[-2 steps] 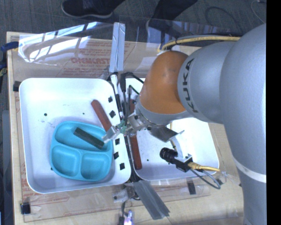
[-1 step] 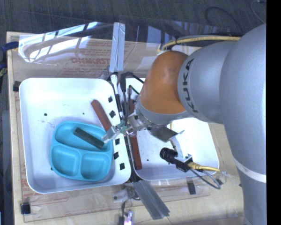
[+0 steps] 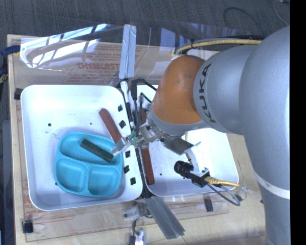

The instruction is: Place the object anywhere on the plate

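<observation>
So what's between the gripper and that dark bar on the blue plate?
In the camera view, just bare plate surface: the gripper sits at the plate's right rim, close beside the dark bar lying across the upper compartment.

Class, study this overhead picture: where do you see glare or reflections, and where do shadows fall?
In the camera view, glare streaks the clear panel behind the left bin; the right bin's floor is brightly washed out; the blue plate casts a soft shadow, and the arm darkens the area beneath it.

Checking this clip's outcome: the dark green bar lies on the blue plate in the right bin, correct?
Not quite. The camera view shows the dark green bar lying on the blue plate in the left bin, not the right one.
</observation>
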Controlling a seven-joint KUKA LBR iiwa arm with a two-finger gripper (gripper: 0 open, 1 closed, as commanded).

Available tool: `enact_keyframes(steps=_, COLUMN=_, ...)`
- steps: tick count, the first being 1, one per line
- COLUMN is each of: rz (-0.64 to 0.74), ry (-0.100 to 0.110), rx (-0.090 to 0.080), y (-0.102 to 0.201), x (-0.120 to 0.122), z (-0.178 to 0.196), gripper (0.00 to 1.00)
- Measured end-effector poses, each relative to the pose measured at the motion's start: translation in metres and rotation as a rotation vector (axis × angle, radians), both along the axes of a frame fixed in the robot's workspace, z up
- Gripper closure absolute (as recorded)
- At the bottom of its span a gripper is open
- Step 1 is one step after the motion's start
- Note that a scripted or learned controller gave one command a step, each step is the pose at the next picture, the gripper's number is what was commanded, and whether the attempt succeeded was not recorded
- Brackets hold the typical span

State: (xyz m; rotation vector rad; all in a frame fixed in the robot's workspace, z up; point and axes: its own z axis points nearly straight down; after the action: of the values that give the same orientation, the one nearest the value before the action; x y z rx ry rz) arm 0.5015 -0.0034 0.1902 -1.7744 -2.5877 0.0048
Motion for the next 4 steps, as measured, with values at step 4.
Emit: enact_keyframes(steps=4, rz=0.000, ry=0.000, rx=0.000, y=0.0000, x=0.0000, z=0.0000, gripper=0.00)
